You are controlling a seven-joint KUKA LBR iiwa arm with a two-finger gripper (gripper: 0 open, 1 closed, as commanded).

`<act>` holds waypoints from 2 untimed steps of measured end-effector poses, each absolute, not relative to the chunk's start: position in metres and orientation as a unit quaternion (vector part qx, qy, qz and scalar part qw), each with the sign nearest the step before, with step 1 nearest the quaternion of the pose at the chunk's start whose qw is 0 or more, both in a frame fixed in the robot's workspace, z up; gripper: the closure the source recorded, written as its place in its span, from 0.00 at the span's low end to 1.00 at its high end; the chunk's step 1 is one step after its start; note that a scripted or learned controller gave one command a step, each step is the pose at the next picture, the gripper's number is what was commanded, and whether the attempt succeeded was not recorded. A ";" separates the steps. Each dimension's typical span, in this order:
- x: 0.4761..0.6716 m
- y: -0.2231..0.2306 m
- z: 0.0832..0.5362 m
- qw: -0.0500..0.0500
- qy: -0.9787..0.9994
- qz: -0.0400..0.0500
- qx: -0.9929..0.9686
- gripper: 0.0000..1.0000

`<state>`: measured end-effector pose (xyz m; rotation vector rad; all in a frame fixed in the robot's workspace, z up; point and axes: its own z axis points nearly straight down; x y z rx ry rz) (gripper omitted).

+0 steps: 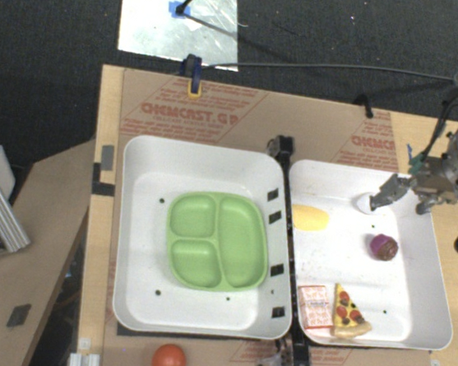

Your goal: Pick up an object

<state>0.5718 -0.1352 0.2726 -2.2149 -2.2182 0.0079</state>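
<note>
The right bin [428, 281] holds a yellow oval piece [309, 218] near its left wall and a purple round piece [383, 247] in the middle. A toy pizza slice [350, 313] lies beside a red-and-white packet [314, 306] at the front edge. My gripper [402, 199] hangs over the bin's far right part, up and to the right of the purple piece. It is open, with nothing between the spread fingers. A small white thing [364, 204] lies by the left fingertip.
The left bin [139, 208] bears a green divided plate [216, 241]. A red ball [168, 361] sits on the bench in front of the left bin. A black divider clip row [277, 225] runs between the bins. A foil sheet [179, 14] lies behind the bench.
</note>
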 end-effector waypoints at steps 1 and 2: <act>0.574 -0.135 0.278 -0.001 -0.708 0.000 -0.706 0.00; 0.573 -0.133 0.216 0.001 -0.707 0.000 -0.707 0.00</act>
